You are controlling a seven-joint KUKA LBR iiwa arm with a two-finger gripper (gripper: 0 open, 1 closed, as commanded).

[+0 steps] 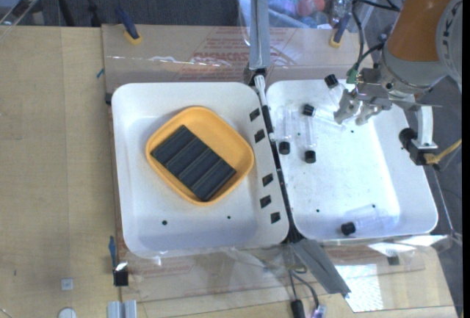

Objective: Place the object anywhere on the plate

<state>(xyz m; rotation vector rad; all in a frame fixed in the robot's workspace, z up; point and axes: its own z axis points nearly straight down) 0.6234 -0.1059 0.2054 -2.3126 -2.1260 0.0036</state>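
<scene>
Overhead, wooden bench, two white bins, yellow plate in left, end effector grip unclear

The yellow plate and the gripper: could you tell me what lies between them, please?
In the camera view, between the yellow plate and the gripper stands the divider where the two bins meet, then small black-capped clear tubes.

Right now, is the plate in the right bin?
No, the yellow plate lies in the left bin, with a dark ridged object on it.
</scene>
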